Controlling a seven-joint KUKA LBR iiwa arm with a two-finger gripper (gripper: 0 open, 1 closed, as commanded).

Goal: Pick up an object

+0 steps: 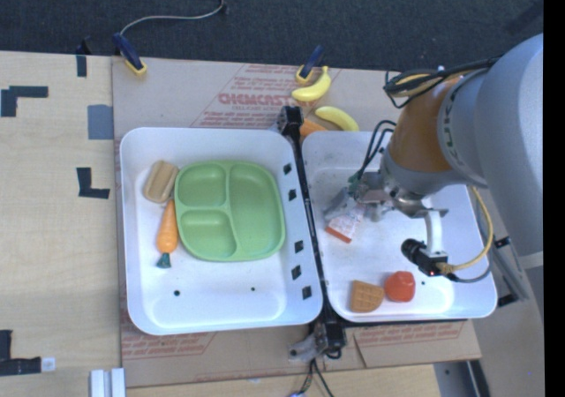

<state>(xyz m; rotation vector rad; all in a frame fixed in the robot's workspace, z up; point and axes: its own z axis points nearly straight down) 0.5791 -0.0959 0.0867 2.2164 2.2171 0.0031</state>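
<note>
Packet — just beside gripper

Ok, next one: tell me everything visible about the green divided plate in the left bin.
The green plate is a rounded-square tray, pale green, plastic-looking, with three compartments: two side by side on the top, one wide below. It lies flat in the left bin, toward the upper middle. All its compartments are bare. A tan bread-like piece sits against its upper left corner, and an orange carrot lies along its left edge, apparently touching.

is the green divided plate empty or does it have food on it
Empty: the green plate in the left bin shows bare compartments; the carrot lies beside it.
</note>
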